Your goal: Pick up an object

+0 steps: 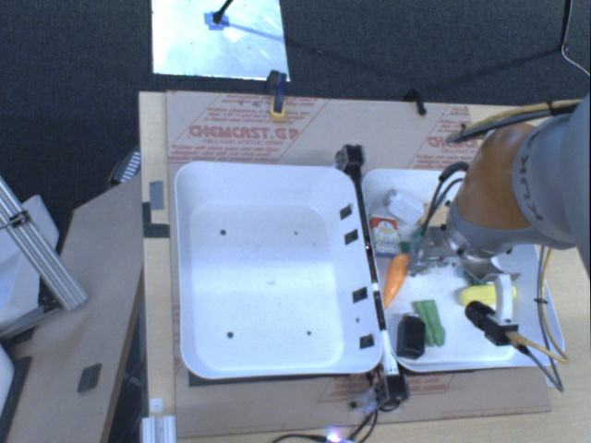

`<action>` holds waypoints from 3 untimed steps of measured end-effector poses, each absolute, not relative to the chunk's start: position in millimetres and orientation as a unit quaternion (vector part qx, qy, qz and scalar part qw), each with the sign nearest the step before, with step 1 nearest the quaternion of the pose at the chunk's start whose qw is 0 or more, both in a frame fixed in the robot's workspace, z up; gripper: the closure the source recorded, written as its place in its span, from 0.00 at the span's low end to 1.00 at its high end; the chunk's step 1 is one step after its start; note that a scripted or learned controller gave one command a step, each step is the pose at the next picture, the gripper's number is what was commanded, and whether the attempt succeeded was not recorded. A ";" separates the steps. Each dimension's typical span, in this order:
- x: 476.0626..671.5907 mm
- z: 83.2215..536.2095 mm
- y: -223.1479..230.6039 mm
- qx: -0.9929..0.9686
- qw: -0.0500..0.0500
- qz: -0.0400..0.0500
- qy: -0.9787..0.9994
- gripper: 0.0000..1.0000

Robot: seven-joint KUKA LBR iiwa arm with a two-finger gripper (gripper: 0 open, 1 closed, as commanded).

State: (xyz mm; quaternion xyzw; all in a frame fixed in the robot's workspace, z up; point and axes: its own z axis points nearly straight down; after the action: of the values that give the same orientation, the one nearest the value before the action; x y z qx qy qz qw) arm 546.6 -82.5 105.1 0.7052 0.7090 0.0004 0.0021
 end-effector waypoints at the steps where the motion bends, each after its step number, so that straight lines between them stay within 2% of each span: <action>1: 536.6 188.8 -40.1 0.704 0.003 0.004 0.710 1.00; 2: 533.2 184.3 -30.3 0.705 0.000 0.001 0.709 1.00; 3: 521.3 322.7 43.6 0.703 0.004 0.008 0.712 1.00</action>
State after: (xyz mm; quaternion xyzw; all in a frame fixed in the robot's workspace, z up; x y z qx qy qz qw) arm 521.3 43.6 322.7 0.7026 0.7116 0.0079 0.0040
